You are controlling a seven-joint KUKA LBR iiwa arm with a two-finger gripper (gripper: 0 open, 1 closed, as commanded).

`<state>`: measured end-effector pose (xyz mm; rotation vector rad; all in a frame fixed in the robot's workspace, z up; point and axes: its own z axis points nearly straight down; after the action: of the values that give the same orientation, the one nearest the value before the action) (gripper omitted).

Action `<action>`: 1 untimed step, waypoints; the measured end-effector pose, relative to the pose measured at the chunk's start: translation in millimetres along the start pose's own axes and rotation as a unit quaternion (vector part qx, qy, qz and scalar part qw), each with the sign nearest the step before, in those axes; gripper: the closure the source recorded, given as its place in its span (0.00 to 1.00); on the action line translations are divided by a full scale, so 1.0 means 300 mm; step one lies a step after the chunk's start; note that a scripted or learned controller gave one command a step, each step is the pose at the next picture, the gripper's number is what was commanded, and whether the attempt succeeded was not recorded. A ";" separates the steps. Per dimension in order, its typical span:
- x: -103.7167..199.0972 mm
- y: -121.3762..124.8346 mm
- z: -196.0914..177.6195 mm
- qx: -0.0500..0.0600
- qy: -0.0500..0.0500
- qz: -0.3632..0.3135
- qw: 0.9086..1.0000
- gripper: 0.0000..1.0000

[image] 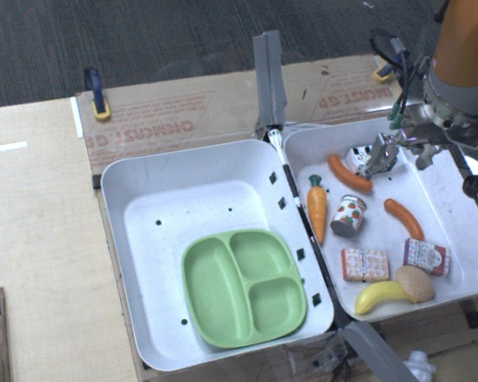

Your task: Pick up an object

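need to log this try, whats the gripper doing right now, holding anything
gripper: low over the back of the right bin, beside a sausage; open or closed cannot be told.

Single fixed camera above bench (42, 264), looking down at slant on both white bins (131, 194); fairly distant, perhaps. My arm (468, 38) enters from view's right.

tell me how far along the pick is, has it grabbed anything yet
Nothing looks picked yet. The tool is low in the right bin, near the upper sausage, but nothing can be seen in its grip. The carrot, can, banana and second sausage all lie in that bin. The grasp and the lift are left.
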<state>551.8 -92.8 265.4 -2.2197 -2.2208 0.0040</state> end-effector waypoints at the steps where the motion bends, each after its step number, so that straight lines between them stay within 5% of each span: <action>1: -0.124 -0.090 0.075 0.001 0.000 0.011 1.000 0.00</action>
<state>524.6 -130.2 242.9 -2.2422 -2.1965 0.0046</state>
